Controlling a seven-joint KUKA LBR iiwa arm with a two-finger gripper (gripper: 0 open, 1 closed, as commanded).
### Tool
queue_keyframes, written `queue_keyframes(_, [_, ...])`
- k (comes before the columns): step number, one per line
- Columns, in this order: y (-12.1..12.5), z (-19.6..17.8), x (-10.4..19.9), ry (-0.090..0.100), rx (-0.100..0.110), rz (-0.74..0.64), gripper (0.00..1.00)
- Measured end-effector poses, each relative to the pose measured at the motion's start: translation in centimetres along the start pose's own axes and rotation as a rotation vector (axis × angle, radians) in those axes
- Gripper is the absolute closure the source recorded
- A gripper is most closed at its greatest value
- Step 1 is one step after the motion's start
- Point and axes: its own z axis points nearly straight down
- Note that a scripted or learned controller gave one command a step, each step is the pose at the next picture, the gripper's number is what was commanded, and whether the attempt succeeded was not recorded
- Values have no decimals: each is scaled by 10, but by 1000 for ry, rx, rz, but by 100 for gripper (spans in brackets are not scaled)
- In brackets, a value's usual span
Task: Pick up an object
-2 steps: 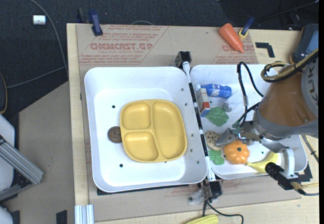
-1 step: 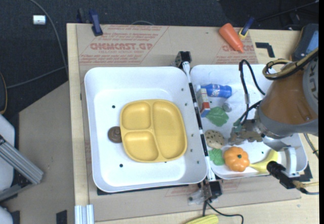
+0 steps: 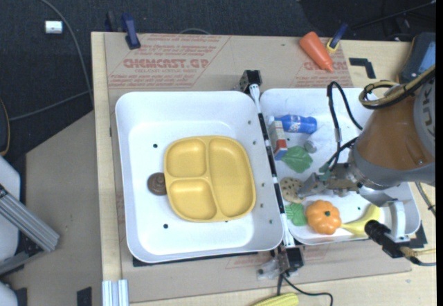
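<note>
Gripper (image 3: 325,182) reaches low into the right bin (image 3: 277,102) from the right, its dark tip among the objects near the bin's middle; whether it is open or closed cannot be told, as the grey wrist and orange band of the arm (image 3: 391,138) cover much of it. Objects in the right bin: a blue-and-white bottle (image 3: 296,123) at the far side, a red-and-white item (image 3: 278,138) just left of it, a green leaf-like piece (image 3: 297,158) near the centre, a speckled cookie (image 3: 291,189) nearer and to the left, a small green piece (image 3: 295,213) beside a pumpkin (image 3: 323,217) at the near edge, and a banana (image 3: 360,223) to the pumpkin's right. Gripper tip lies just right of the cookie and just beyond the pumpkin; contact with either cannot be confirmed. Left bin (image 3: 131,159) holds a yellow divided tray (image 3: 209,178) with a brown disc (image 3: 157,183) touching its left edge. An orange carrot-like toy (image 3: 316,51) lies on the bench beyond the bins. Task status, as judged: the arm is down at picking height but nothing is visibly held or raised, so securing a grasp and lifting an object clear of the bin remain.
</note>
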Motion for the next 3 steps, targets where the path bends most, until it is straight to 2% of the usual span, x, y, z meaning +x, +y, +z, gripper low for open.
queue_keyframes(1, [74,21,-19,0,0,-2,0])
queue_keyframes(2, [146,22,3,1,1,-3,0])
queue_keyframes(3, [177,26,11,1,25,-3,0])
